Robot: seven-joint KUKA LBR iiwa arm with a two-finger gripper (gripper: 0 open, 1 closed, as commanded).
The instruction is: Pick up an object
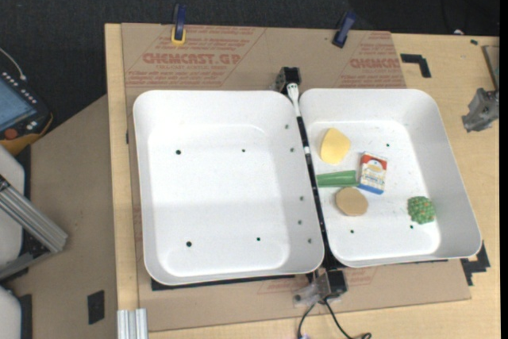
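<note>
The candidates for a pick all lie in the right bin point(449, 140), and I'll place them against the small red-and-white carton point(373, 173) near that bin's middle. Up and to the left of the carton, close but apart from it, sits a yellow lemon-shaped piece point(335, 145). Directly left of the carton lies a green stick point(336, 179), flat, with its near end just beside or touching the carton's edge; I can't tell which. Below and left of the carton is a tan round disc point(352, 202), just beside the carton's lower corner and tucked under the stick. Down and to the right of the carton, well apart from everything else, rests a bumpy green ball point(421, 209) near the bin's right wall.

Further left of the carton, past the dark seam where the two rims meet, is the left bin point(159, 171), showing a few dark dots on its floor. Both bins sit on a brown cardboard sheet point(238, 52).

As for progress, I judge the task not yet begun: every object rests on the bin floor and nothing is lifted. I can't tell how the gripper is set from here. What's left is the whole job: choose, descend, close, lift. The green ball looks the easiest target to me, since it stands alone.
</note>
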